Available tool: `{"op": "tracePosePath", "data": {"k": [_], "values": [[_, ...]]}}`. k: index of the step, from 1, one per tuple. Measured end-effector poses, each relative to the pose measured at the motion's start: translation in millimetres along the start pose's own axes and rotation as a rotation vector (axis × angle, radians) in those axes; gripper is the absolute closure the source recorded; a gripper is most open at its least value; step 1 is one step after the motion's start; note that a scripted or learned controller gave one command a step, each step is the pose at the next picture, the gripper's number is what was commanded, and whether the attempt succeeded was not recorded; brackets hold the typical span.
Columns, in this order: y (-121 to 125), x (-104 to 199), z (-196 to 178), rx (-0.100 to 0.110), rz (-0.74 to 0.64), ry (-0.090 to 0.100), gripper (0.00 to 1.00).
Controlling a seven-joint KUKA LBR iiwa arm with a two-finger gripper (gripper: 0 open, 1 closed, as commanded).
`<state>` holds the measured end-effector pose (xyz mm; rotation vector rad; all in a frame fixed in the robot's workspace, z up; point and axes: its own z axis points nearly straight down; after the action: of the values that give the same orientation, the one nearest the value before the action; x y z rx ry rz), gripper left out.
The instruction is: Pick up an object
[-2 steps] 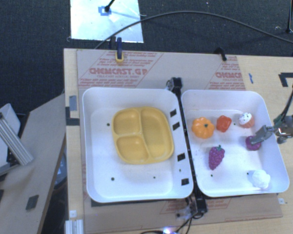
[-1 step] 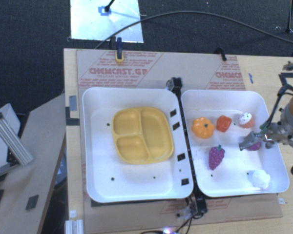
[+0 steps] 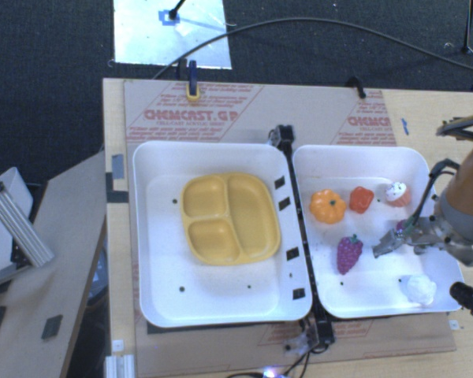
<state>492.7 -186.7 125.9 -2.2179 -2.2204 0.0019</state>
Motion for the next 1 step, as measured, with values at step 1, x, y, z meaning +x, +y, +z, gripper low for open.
{"op": "tracePosePath", "data": {"k": [1], "values": [[0.7,0.2,43.2,-0.003,0.0,-0.001,0.0]]}}
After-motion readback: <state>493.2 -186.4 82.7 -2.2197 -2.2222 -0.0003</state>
